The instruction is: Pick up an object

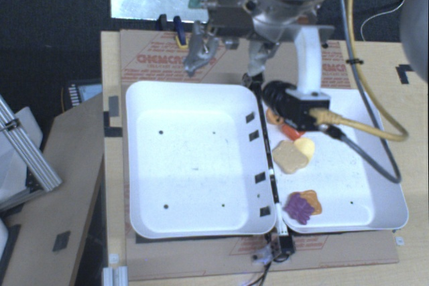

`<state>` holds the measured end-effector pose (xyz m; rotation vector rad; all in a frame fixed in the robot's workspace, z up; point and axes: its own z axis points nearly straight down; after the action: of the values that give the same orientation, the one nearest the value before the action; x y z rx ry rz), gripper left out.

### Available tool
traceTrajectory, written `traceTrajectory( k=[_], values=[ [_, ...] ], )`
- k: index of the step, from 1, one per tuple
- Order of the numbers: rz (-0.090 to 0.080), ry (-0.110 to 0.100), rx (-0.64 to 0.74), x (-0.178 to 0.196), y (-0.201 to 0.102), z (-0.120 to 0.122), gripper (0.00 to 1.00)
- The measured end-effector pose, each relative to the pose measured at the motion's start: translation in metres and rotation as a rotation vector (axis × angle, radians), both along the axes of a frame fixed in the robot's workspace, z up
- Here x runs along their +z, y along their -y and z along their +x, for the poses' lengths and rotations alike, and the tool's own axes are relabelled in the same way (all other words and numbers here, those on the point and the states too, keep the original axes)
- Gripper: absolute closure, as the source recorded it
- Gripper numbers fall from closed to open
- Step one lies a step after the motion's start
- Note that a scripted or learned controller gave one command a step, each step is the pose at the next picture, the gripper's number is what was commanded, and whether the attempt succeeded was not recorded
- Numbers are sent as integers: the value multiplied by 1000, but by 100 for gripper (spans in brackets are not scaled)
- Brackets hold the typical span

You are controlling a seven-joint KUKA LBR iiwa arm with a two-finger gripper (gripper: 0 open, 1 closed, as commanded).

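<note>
Above the bins' far edge, the hand (224,53) hangs wide, holding nothing; the purple toy (298,208) lies well apart.

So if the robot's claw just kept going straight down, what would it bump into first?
Probably the far edge of the left bin, or the cardboard just behind it. The gripper hangs above that edge with fingers pointing down and nothing between them. Depth is hard to judge from this slanted view.
</note>
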<state>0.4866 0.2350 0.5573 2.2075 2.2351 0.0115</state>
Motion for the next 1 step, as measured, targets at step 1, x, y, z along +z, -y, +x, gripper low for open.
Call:
traceTrajectory(
  k=[1],
  values=[
    [2,3,3,12,0,0,100]
  ],
)
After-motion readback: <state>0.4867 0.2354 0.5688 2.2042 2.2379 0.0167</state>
